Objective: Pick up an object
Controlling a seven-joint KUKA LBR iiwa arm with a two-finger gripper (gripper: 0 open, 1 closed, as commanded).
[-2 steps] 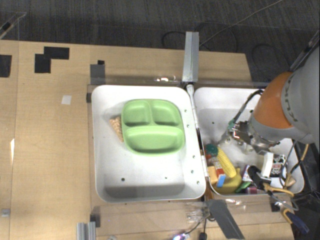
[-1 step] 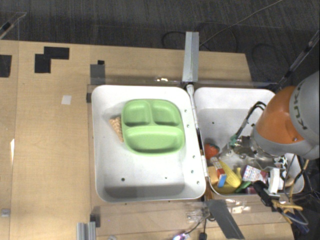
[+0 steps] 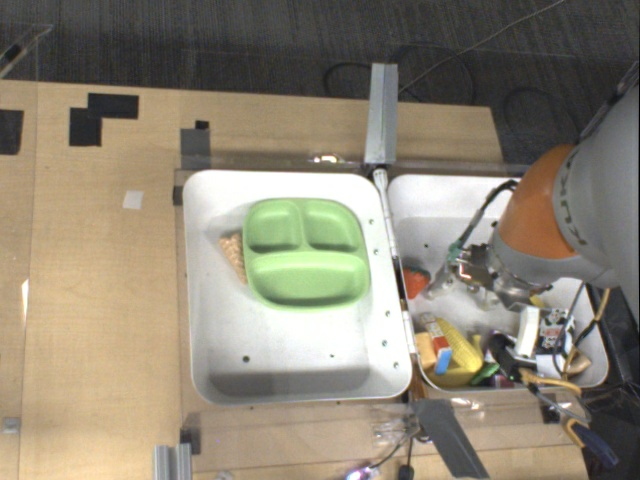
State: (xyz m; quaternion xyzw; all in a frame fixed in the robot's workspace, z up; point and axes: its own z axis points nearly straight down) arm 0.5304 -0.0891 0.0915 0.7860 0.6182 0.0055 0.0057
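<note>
My gripper (image 3: 449, 270) reaches down into the right bin (image 3: 440, 208), low over its left half, with the orange-banded wrist (image 3: 535, 218) above it. A red-orange object (image 3: 415, 284) lies just left of the gripper by the bin's left wall. Nearer the front lie a yellow object (image 3: 458, 352), an orange block (image 3: 427, 348), a small blue piece (image 3: 443, 366) and a green item (image 3: 489, 372). The arm hides part of the bin's right side.
The left bin (image 3: 290, 358) holds a green divided plate (image 3: 304, 251) with a tan object (image 3: 233, 255) poking out from under its left edge. A metal post (image 3: 382, 113) stands behind the divider between the bins. Cables (image 3: 555, 363) hang at the right bin's front right.
</note>
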